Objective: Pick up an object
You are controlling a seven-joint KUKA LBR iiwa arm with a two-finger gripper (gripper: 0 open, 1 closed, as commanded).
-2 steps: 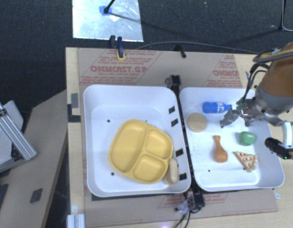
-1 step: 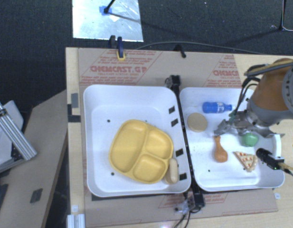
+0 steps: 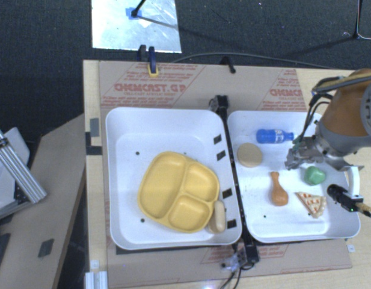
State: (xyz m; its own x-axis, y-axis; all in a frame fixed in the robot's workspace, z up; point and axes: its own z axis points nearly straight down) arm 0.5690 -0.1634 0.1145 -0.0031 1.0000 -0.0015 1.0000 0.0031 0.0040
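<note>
A dark carpeted floor surrounds the bench (image 3: 191, 83), whose top is covered by a sheet printed in red, with a shiny foil square (image 3: 136, 15) lying on the floor at twelve o'clock. My gripper (image 3: 299, 155) hangs over the right bin (image 3: 281, 236), near its three o'clock side, and I cannot tell how it is set, for the wrist hides that. Just beside me, at about four o'clock, lies a green round object (image 3: 315, 174), so close that it seems to touch my wrist housing. At ten o'clock from me a blue bottle (image 3: 274, 136) lies on its side near the bin's far wall. At nine o'clock sits a tan round cookie-like piece (image 3: 250, 155). At seven o'clock lies an orange drumstick-shaped toy (image 3: 278, 189), and at five o'clock a wedge like a pizza slice (image 3: 312, 203). These five things ring me, with bare white floor between them, widest toward the bin's six o'clock wall. The divider edges where the bins meet carry black clips (image 3: 224, 155). Beyond it, the left bin (image 3: 128, 137) holds a yellow divided plate (image 3: 178, 191), and a pale bread-like roll (image 3: 218, 216) leans at the plate's four o'clock rim.
</note>
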